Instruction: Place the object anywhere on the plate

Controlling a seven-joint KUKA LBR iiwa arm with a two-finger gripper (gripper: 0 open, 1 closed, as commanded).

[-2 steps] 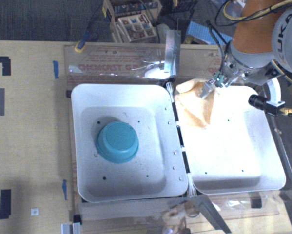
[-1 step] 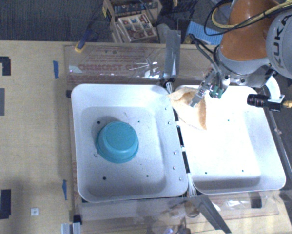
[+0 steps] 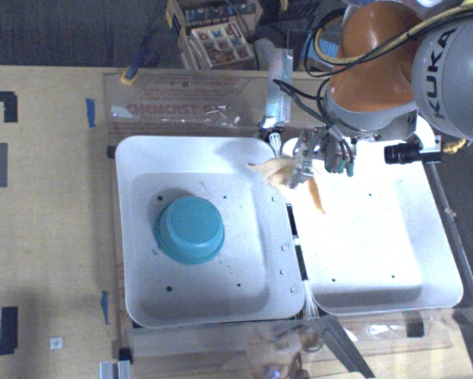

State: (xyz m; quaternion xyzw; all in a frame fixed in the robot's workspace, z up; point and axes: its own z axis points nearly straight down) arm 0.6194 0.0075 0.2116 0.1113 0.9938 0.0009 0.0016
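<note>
A round blue plate (image 3: 190,229) lies in the middle of the left white bin (image 3: 135,172). A pale orange, floppy object (image 3: 316,196) hangs over the divide between the two bins, near their far edge. My gripper (image 3: 302,169) points down on the object's upper part, and its fingers look shut on it. The object's tan end sticks out to the left over the left bin's far right corner, and its orange tail trails over the right bin (image 3: 378,243). The plate lies well to the left and nearer the front than the gripper.
The grey arm with its orange band (image 3: 374,50) fills the upper right, with cables looping around the wrist. A clear plastic sheet (image 3: 181,105) lies behind the left bin. Boxes and clutter stand beyond the bench's far edge.
</note>
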